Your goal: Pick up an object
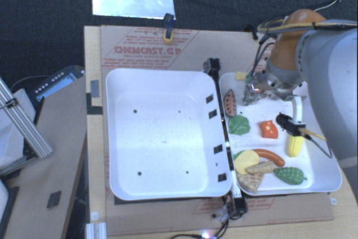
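Two shallow white bins are being carried side by side on the table [95,137], over a sheet of printed cardboard [148,47]. The left bin [162,134] is lying with its bare floor showing. The right bin [330,173] is being occupied by a scatter of toy food. A watermelon slice [229,102] is lying against the bin's left wall, and a green leafy piece [239,124] is resting just below it. A red strawberry-like piece [269,129] is sitting near the bin's middle, with a yellow corn cob [294,145] standing just beside it toward the right wall. Along the near edge, a pale yellow round piece [245,160], a red sausage [269,156], a tan wedge [251,180] and a dark green bumpy vegetable [290,176] are being crowded together, some touching. The grey arm [330,70] is reaching in from the right, an orange band [288,45] showing above the wrist. The tool [250,97] is being held low over the far left part of the right bin, near the watermelon slice; whether it is open or closed cannot be told, and nothing is being seen gripped in it.
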{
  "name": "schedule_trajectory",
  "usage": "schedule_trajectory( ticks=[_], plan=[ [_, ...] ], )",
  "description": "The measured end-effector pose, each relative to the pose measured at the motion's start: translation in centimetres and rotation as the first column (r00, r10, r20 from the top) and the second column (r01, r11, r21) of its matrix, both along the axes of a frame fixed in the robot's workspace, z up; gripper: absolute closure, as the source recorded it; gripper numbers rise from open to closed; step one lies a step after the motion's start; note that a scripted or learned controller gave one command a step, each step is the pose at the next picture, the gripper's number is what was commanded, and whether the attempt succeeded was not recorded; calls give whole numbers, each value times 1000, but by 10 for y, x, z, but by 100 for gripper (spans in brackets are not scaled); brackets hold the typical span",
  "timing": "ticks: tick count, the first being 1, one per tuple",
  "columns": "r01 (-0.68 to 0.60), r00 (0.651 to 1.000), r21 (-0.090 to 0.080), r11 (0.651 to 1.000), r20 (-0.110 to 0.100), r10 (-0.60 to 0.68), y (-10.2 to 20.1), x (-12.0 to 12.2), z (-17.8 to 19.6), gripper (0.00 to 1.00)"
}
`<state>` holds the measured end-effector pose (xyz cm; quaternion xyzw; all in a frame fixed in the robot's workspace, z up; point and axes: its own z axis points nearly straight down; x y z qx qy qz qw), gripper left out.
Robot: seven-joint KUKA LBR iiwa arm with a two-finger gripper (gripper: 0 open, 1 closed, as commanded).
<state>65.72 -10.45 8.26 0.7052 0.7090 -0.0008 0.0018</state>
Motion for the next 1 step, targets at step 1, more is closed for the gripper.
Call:
schedule_trajectory(
  ticks=[1],
  plan=[
    [7, 1000, 4, 1000, 0, -7, -4, -67, 87, 100]
  ],
)
